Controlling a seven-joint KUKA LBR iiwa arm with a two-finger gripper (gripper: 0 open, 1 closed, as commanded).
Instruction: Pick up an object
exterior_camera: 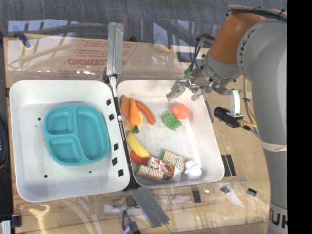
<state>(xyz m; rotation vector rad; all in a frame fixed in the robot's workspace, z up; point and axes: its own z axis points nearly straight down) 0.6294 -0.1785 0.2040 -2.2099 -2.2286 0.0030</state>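
Gripper (184, 89) over right bin's (207, 130) far edge | fingers spread, holding nothing | orange ball (180, 111) and green toy (171, 121) just below it

Wood bench (44, 57) w/ dark carpet (73, 1) behind

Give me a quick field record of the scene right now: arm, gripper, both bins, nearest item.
arm: reaches in from the right, wrist over the right bin's far edge
gripper: above the right bin, nothing seen between its fingers
left bin: holds a teal tray
right bin: carrots, banana, tomato, green piece, cartons, white item
nearest to gripper: tomato, just below it in the view
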